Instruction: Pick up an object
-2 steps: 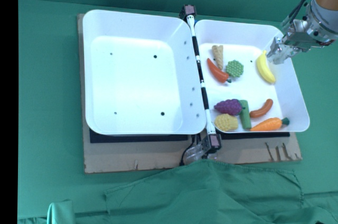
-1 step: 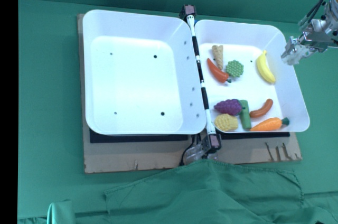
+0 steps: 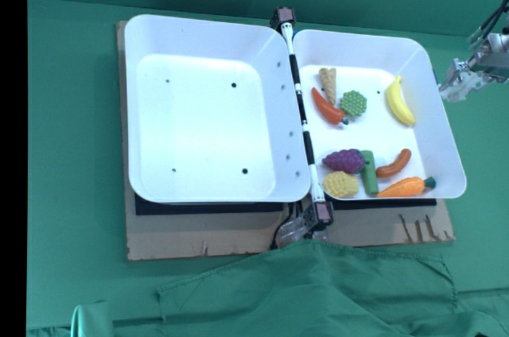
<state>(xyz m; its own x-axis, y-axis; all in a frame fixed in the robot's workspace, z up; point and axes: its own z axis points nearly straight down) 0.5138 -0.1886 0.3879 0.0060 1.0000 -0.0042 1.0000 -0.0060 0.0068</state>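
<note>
At the near edge a rumpled green cloth (image 3: 318, 292) is lying over the bench, overlapping the near side of a flat brown cardboard sheet (image 3: 159, 236) that is carrying both bins.

The shallow white right-hand bin (image 3: 445, 145) is holding eight plastic toy foods. Nearest, along its near wall, an orange carrot with a green tip (image 3: 406, 187) is lying beside a dark green cucumber-like stick (image 3: 370, 172), which is standing between the carrot and a yellow knobbly corn piece (image 3: 340, 184). A purple bunch of grapes (image 3: 343, 160) is sitting just beyond the corn, touching the green stick, and an orange-red sausage (image 3: 394, 163) is lying to the stick's right. Farther back, a red chilli pepper (image 3: 328, 107) is resting against a round green bumpy piece (image 3: 353, 102), with a tan cone-shaped piece (image 3: 328, 79) behind them. A yellow banana (image 3: 400, 102) is lying alone towards the far right wall.

The shallow white left-hand bin (image 3: 211, 125) is showing four dark dots on its floor. A black-and-white striped bar (image 3: 301, 117) is running between the bins.

The grey gripper (image 3: 460, 87) is hanging at the right, outside the right bin's rim, nothing between its fingers; whether they are apart I cannot tell.

Green backdrop is surrounding everything.
</note>
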